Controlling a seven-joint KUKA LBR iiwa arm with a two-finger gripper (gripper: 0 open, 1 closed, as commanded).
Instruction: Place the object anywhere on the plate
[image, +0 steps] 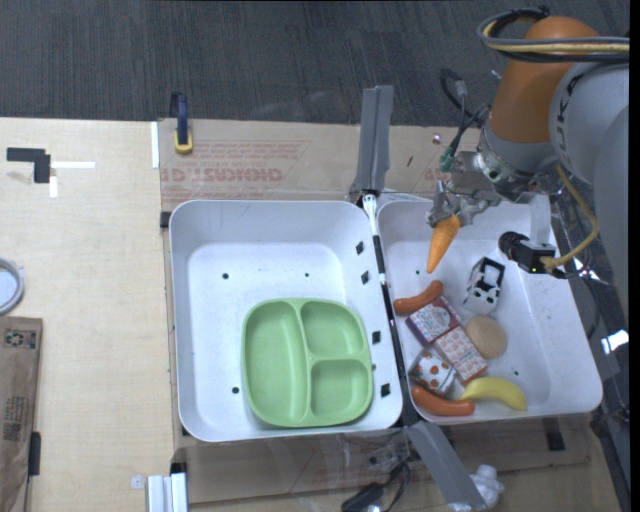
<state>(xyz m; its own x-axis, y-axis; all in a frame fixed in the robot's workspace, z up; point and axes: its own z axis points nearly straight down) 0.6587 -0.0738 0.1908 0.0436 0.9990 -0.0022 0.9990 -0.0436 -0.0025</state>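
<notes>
The end effector hangs over the far end of the right bin, and there it is, fingers clamped on the thick top of the carrot; the carrot dangles point-down, tilted a little toward the divider, its tip just above the bin floor.

Sweeping from the left now: a roll of tape sits at the bench's left edge, with a brown paper packet below it; a blue and yellow clamp grips the cardboard behind the bins; then the left bin, and in its near half the green plate, three compartments, all bare, nothing on top of it.

Across the raised rims between the two bins, the carrot is well apart from the plate; those rims and the grey post at the far end stand between them.

On into the right bin: a sausage lies just below the carrot's tip; nearer, two printed snack packets side by side; a black and white toy cow; a tan round cookie; a second sausage at the near wall, touching a yellow banana.
</notes>
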